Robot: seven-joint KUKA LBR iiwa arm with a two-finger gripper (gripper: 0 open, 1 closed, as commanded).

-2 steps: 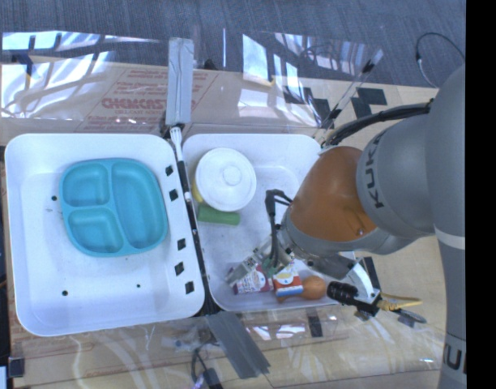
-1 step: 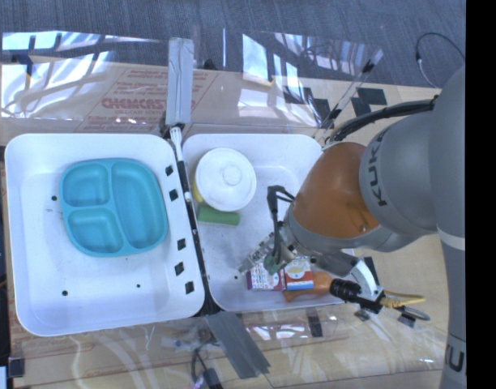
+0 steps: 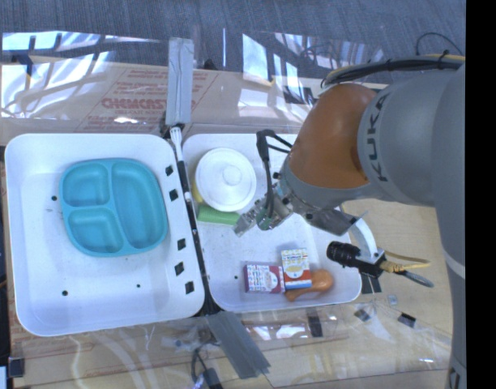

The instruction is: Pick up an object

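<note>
Reaching in from the right with the grey arm (image 3: 394, 144), orange band above the far right part of the right bin (image 3: 345, 297). Hanging the gripper (image 3: 260, 217) low over the middle of that bin, just beside the right end of a green block (image 3: 218, 215); cannot tell whether touching it. Cannot tell either whether spread apart or closed together: small, bright and blurred against the white floor.

Lying close to the right bin's left wall, that green block, about midway between far and near edges. Sitting just beyond it, toward the far left corner, a white round dish (image 3: 226, 178), with a sliver of a yellow piece (image 3: 198, 191) peeping out at its left, next to the wall.

Lined up along the near edge: a red box (image 3: 264, 278) leftmost, a small white carton (image 3: 295, 267) with red and blue print touching its right side, and an orange piece (image 3: 317, 282) partly under the carton, nearest the near right corner. Well apart from the gripper, all three.

Resting flat in the left bin (image 3: 21, 241), a teal divided plate (image 3: 114, 205) with three compartments, nearer the far edge than the near one, roughly central between the left and right walls.
</note>
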